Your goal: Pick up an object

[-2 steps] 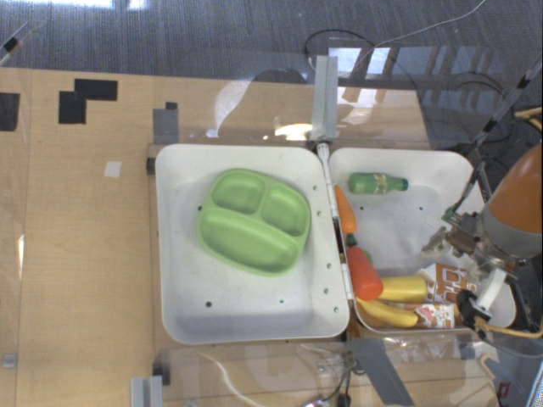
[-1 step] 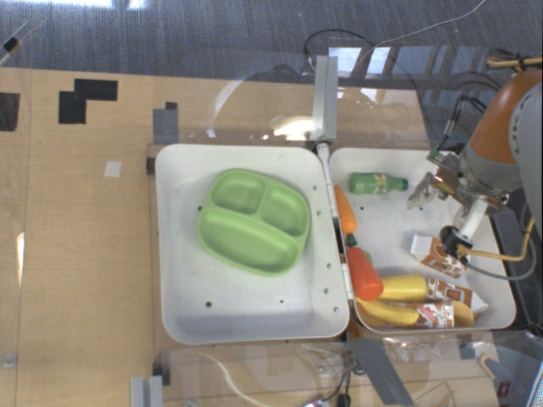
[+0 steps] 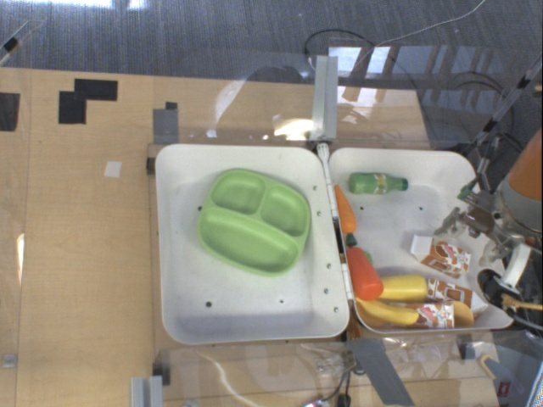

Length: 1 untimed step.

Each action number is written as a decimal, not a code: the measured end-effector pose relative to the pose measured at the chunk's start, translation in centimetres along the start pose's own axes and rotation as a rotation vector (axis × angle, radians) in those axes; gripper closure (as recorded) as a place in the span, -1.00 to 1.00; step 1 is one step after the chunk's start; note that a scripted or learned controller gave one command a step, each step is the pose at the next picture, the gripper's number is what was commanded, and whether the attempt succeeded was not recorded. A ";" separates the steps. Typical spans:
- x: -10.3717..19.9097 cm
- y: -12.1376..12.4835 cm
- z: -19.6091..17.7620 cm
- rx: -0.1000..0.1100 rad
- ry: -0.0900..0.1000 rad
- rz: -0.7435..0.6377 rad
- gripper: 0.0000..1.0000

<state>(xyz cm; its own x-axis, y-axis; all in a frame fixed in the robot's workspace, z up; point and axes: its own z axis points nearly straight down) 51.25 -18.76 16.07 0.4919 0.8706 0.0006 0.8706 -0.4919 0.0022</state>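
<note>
On the bench, two white bins sit side by side: the left bin [image 3: 182, 312] holds a green divided plate [image 3: 254, 220] lying flat near its centre, and the right bin [image 3: 433, 164] holds the loose objects. The gripper [image 3: 475, 214] hangs over the right bin at about 3 o'clock from that bin's centre, close to the right wall, with the grey arm and its orange band [image 3: 526, 176] coming in from the frame's right edge. Whether the fingers are wide or narrow cannot be told, as the metal parts there are small and tangled against the arm; nothing can be seen between them. At 12 o'clock in the right bin lies a green bottle [image 3: 377, 182] on its side, pointing along the back wall. Along the left wall, at 9 o'clock, lies a slim carrot [image 3: 344, 211]. Below it, near 7 o'clock, a red-orange pepper [image 3: 365, 275] touches a yellow bottle [image 3: 402, 288] lying on its side. At 6 o'clock a banana [image 3: 389, 314] curves along the front wall, just beside the yellow bottle. A brown and white packet [image 3: 447, 259] lies at about 4 o'clock, just beside the gripper and below it, with a small white card [image 3: 422, 245] touching its left side. Two more brown packets lie near the front right corner, one [image 3: 448, 292] beside the yellow bottle's end and one [image 3: 434, 315] overlapping the banana.
</note>
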 end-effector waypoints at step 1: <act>-0.6 -0.9 3.5 -0.010 0.010 0.391 -1.00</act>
<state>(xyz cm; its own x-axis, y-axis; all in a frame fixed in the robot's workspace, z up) 50.20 -18.85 12.55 0.7862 0.6178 0.0129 0.6178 -0.7863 0.0095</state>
